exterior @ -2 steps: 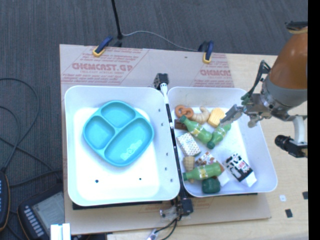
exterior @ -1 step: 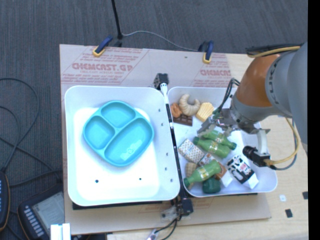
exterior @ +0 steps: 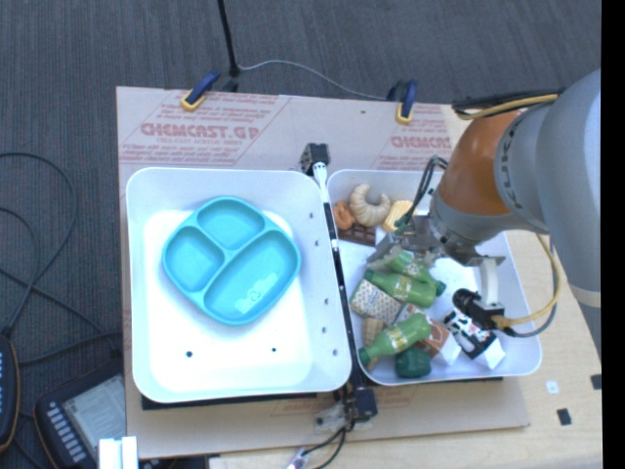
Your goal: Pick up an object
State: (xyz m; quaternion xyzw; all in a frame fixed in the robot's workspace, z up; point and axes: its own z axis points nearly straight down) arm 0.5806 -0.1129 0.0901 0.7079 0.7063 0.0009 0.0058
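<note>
1. Camera view: a blue divided plate (exterior: 231, 259) is seen in the left bin (exterior: 156, 360), with bare white floor left around it on all sides.
2. A raised rim (exterior: 332, 262) is shared between the two bins.
3. The right bin (exterior: 522, 355) is crowded with toy food: a croissant (exterior: 370, 201) near the far edge, green bottles (exterior: 402, 286) in the middle, a dark green piece (exterior: 413, 363) at the near edge.
4. The gripper (exterior: 415, 245) is lowered over the bottles; whether it is parted or closed cannot be told.
</note>
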